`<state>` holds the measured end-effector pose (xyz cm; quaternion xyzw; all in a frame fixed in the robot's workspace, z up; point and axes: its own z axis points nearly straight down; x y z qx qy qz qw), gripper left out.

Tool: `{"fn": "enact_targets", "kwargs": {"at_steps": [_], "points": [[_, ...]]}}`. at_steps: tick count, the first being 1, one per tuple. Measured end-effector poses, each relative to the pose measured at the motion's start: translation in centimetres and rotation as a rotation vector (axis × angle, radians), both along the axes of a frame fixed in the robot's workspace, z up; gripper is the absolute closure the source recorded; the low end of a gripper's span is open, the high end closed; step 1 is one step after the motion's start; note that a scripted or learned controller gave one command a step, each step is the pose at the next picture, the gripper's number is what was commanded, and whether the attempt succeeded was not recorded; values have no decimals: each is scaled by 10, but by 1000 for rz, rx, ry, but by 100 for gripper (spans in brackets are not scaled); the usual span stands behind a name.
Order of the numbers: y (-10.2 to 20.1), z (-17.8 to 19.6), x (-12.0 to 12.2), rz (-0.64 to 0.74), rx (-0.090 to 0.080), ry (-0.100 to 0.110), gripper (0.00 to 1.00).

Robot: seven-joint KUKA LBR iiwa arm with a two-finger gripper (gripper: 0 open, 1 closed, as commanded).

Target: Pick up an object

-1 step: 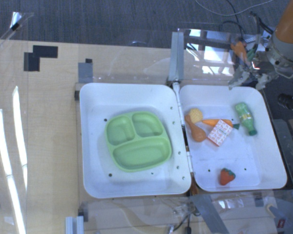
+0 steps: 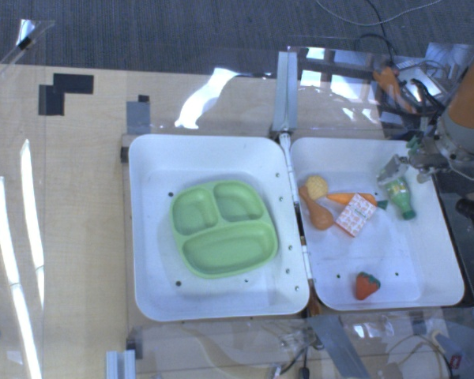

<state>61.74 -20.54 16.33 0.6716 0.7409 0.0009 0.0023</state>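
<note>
Camera view, fixed above the bench. The gripper (image 2: pixel 401 166) hangs at the 1 o'clock corner of the right bin (image 2: pixel 438 290), just above a green bottle (image 2: pixel 399 197); whether its fingers are apart or together cannot be told from this slant. Nothing is seen lifted, so by this evidence the pick is not yet done and the grasp and lift remain. Candidate objects lie on the smooth white bin floor: the bottle, glossy and cylindrical; a slim orange carrot (image 2: pixel 350 198); a checked red-and-white packet (image 2: pixel 355 215), flat and rectangular; a tan, pear-shaped squash (image 2: pixel 318 212); a round yellowish ball (image 2: pixel 317 185); and a red strawberry (image 2: pixel 366 285) at 6 o'clock. The left bin (image 2: pixel 146 235) holds a matte green compartment tray (image 2: pixel 223 228).
</note>
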Motion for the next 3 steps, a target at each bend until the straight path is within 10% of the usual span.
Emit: {"fn": "enact_targets", "kwargs": {"at_steps": [1, 2, 3], "points": [[1, -75, -10, 24, -1, -6, 0], [2, -62, -7, 25, -1, -14, 100], [60, 19, -2, 206, -1, -5, 100]]}}
